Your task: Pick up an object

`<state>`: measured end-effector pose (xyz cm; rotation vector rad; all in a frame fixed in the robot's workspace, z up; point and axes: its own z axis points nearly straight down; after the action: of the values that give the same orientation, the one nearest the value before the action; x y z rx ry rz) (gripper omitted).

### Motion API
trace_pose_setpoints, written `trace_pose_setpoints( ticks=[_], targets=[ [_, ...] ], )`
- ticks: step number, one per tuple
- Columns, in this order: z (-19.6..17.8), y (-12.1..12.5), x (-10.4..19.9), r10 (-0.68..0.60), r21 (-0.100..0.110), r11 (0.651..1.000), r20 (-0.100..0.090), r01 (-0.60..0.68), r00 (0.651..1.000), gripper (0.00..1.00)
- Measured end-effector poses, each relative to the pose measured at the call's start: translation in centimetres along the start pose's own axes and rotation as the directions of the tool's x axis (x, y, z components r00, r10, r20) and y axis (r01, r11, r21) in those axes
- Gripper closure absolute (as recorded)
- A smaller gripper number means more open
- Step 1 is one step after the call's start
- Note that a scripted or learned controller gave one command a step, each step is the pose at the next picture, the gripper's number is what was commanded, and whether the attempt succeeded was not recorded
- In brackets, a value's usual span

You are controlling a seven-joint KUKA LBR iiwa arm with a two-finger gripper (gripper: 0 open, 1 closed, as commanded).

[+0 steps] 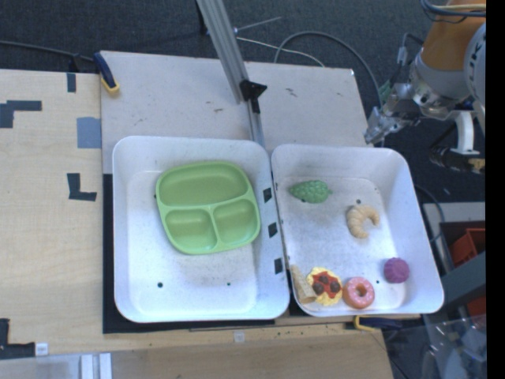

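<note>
Front row, right bin: nearest my camera I see a pizza slice (319, 285) at the front wall, a pink donut (360, 292) touching its right side, and a purple ball-shaped piece (396, 270) further right, apart from the donut.
Bench: pale wood at far left with grey tape marks (88, 132).
Left bin (130, 235): holds a green divided plate (208, 206), three compartments, lying flat toward the back.
Right bin (410, 181): touching the left bin along their shared wall.
Green bumpy item (310, 191): back left of the right bin, possibly grapes; I can't tell for sure.
Croissant (362, 219): mid-bin, right of the green item, well apart from the front row.
Metal rail (223, 34): slants down from the top to the bins' shared back corner.
Gripper (380, 125): outside the right bin, just beyond its back right corner, above dark floor.
Gripper state: I cannot tell from here; it's too small and blurred, and I see nothing in it.
Arm (450, 50): grey with orange band, at top right.
</note>
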<state>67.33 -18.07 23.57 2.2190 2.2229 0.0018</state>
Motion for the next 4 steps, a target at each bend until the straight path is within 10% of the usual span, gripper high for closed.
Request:
trace_pose_setpoints(
  ticks=[4],
  targets=[
    [-0.4,-6.2,20.2,-0.005,0.004,1.0,-0.001,0.005,1.0,1.0]
  ],
)
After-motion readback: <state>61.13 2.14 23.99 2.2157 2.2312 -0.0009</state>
